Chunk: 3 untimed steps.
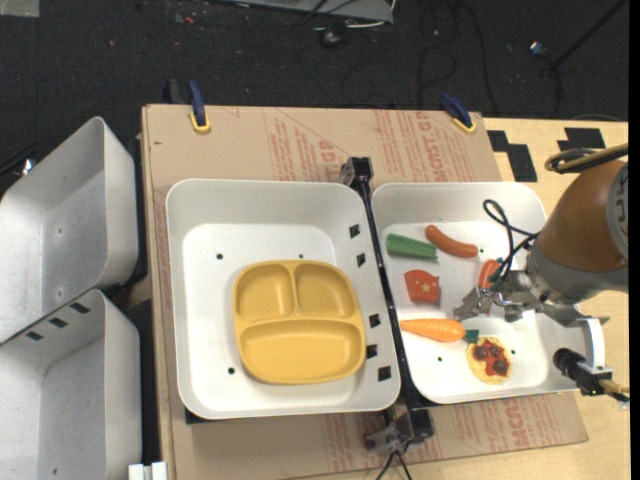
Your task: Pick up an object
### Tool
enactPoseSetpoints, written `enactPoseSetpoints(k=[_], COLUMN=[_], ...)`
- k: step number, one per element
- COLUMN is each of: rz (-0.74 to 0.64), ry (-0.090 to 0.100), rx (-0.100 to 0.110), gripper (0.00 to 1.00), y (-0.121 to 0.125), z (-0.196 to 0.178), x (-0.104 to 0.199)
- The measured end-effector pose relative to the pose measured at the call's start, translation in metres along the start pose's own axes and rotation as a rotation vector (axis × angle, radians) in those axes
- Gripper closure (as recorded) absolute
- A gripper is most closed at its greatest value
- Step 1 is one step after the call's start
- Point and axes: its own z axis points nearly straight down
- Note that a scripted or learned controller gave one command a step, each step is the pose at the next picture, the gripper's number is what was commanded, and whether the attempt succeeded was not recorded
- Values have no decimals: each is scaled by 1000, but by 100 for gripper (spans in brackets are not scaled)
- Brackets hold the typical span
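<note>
In the right bin (520,206), my gripper (470,311) hovers beside the carrot (432,330); I cannot tell its grip state.

A divided tray (298,320) lies in the left bin (190,268); toy foods (440,329) lie in the right bin (455,196).
</note>
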Motion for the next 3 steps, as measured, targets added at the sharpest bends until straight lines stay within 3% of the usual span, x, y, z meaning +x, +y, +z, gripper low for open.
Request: enactPoseSetpoints(k=[1, 3], rz=[1, -5], ry=[-1, -3], rx=[-5, -10], gripper=[100, 100], y=[1, -6], z=[-13, -128], x=[0, 2])
